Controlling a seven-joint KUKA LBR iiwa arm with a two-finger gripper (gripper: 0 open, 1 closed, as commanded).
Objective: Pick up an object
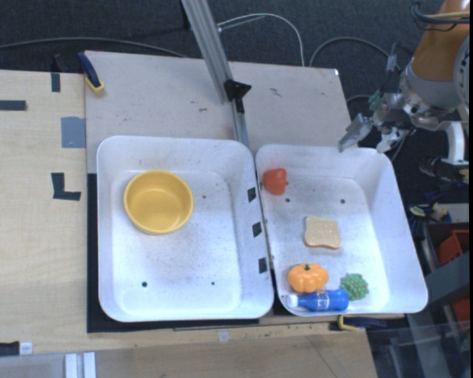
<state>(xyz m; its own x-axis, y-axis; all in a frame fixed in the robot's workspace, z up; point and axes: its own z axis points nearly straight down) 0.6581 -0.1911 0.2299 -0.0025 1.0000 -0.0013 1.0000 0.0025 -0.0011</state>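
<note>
The right bin holds a red tomato-like piece near its far left corner, a slice of toast in the middle, and along the near wall an orange pumpkin, a blue bottle lying on its side and a green broccoli. In the left bin sits a yellow bowl. My gripper hangs above the far right corner of the right bin, open, with nothing between its fingers. It is well apart from every object.
A grey metal pole slants down to the far edge between the bins. Cables run across the dark floor behind the bench. A blue and yellow clamp lies at the far left corner of the board.
</note>
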